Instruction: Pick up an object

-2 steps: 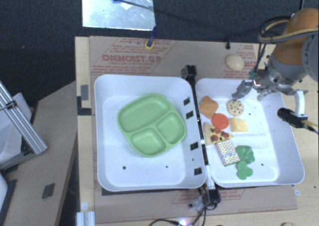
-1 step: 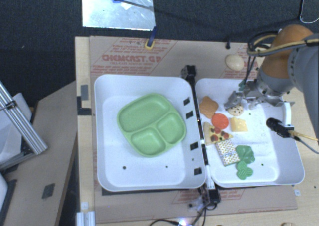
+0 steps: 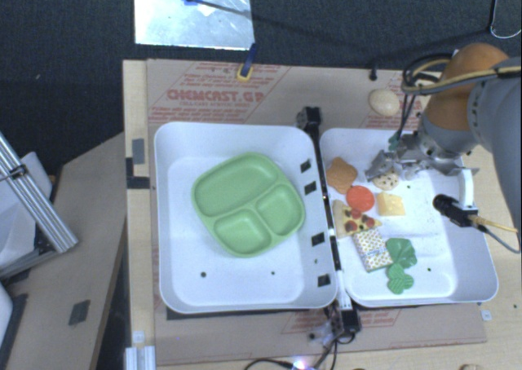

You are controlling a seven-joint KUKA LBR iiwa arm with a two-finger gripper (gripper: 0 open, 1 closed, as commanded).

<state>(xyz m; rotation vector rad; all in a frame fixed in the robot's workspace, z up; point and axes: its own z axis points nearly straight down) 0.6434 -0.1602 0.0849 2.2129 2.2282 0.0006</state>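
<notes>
Arm cut off at right edge; claw (image 3: pixel 390 166) low over right bin (image 3: pixel 473 279), atop a cookie (image 3: pixel 387 180). Spread or pinched? Can't tell, too blurry. Toy food just beside; green tray (image 3: pixel 247 202) in left bin (image 3: pixel 175 222).

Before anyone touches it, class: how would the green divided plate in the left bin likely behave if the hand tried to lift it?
The green three-compartment plastic plate looks thin and moulded, so probably light and fairly stiff. Its low, smooth rim may slip from a two-finger pinch. Lying flat in the left white bin, it would likely slide rather than tip if pushed.
</notes>
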